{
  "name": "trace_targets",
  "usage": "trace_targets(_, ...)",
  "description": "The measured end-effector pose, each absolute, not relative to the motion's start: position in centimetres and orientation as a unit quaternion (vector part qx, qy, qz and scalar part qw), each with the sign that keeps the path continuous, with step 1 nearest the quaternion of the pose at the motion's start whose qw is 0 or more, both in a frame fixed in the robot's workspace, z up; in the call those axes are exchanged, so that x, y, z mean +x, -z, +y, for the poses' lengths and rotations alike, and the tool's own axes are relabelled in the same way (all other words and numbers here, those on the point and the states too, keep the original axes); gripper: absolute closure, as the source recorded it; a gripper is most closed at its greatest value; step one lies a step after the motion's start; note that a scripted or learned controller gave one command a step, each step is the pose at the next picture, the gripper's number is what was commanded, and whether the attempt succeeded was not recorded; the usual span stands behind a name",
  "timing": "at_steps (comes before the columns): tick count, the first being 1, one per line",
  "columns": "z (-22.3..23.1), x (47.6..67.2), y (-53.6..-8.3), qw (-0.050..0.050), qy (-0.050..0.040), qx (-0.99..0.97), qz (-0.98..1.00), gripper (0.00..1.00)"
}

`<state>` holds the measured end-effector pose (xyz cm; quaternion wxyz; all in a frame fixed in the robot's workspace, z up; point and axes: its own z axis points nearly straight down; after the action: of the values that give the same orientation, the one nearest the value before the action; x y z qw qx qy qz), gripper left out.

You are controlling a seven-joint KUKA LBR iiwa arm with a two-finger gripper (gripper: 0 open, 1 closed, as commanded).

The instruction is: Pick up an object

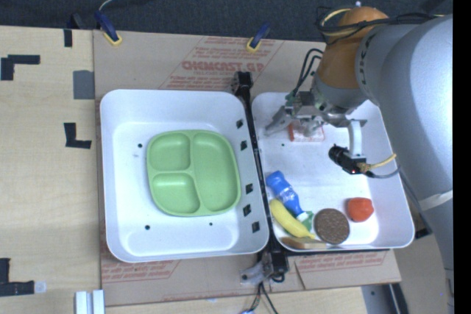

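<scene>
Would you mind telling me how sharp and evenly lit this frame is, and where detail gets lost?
Camera view: lighting is even and soft, with faint shadows; the green plate and banana look reasonably sharp; the gripper is small, cluttered and slightly blurred; the white bin looks nearly washed out.

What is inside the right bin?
Right bin: blue bottle, banana, brown disc, red ball. The gripper and arm cover its far corner.

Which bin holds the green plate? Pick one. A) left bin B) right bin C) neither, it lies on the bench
A: the green plate lies flat in the left bin, while the banana and blue bottle lie in the right bin.
</scene>
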<state>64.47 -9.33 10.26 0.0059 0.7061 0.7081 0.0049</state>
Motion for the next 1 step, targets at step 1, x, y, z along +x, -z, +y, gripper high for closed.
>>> trace_targets(1,-11.56,67.14,-9.01,0.003,-0.0026,0.706,0.708,0.00)
